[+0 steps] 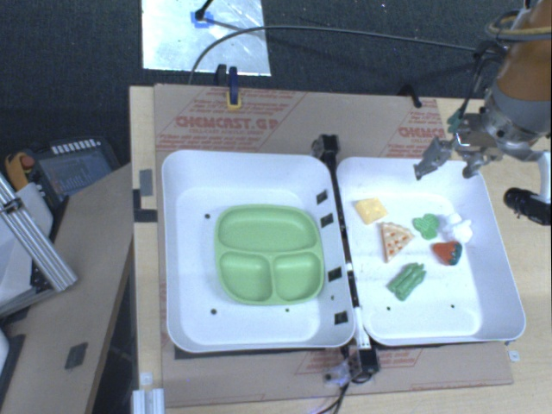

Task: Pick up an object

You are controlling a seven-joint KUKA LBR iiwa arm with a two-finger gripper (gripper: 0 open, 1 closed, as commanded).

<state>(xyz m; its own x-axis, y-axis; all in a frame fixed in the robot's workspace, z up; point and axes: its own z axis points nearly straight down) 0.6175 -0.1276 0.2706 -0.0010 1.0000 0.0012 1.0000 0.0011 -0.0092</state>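
Fingers spread, nothing between them, hovering over the right bin's far edge; cheese, pizza, broccoli, strawberry, beans in that bin, green tray in left bin.

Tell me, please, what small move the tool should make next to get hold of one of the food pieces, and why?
Probably shift the tool toward the bench's front and down over the yellow cheese piece. The tool hangs open above the right bin's back edge with nothing between its fingers, and the cheese is the nearest piece, lying apart from the pizza slice and the broccoli.
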